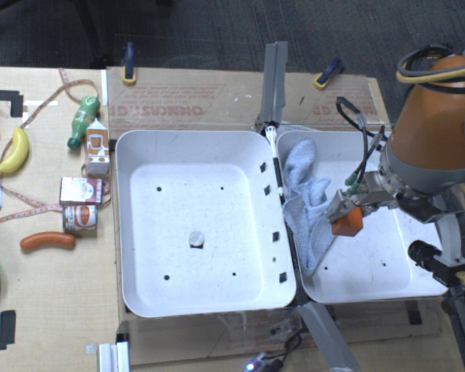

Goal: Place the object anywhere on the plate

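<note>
Over the right bin (387, 281), the gripper (347, 211) is closed on an orange block (347, 222), just beside a crumpled grey cloth (306, 208). Left of that bin, the other bin (139, 208) holds a small white disc (196, 240). Beyond it, toy foods lie on the bench (46, 285).

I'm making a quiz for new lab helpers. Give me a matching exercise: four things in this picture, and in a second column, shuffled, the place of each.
Things:
1. banana
2. pale blue cloth
3. small grey disc
4. orange block

Places:
A. floor of the left bin
B. at the claw, over the right bin
C. bench, far left
D. heaped against the right bin's left wall

Pairs: 1-C, 2-D, 3-A, 4-B
</note>
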Controlling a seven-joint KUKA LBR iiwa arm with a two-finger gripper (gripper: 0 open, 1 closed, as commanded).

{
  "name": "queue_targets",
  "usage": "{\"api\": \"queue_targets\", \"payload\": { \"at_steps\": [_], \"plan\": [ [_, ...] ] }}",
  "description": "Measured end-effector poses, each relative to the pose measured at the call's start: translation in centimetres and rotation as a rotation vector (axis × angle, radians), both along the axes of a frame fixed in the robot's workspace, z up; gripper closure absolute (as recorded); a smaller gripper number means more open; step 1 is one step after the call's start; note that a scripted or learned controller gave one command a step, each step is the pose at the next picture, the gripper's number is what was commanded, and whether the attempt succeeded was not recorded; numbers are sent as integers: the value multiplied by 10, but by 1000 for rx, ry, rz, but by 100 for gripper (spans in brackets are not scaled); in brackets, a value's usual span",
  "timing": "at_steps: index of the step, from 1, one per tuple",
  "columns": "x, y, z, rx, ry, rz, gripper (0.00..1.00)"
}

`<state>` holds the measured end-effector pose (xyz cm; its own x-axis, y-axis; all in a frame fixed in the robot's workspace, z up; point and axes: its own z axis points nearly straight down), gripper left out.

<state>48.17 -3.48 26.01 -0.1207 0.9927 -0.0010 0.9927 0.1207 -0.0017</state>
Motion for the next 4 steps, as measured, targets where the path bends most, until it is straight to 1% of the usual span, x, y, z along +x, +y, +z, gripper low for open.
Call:
{"api": "queue_targets", "payload": {
  "at_steps": [1, 2, 3, 4],
  "plan": [
    [-3, 43, 49, -2, 0, -128, 100],
    [-4, -23, 63, -1, 1, 95, 100],
    [-4, -54, 76, -1, 1, 140, 100],
    [-3, -113, 88, -1, 1, 228, 100]
  ]
}}
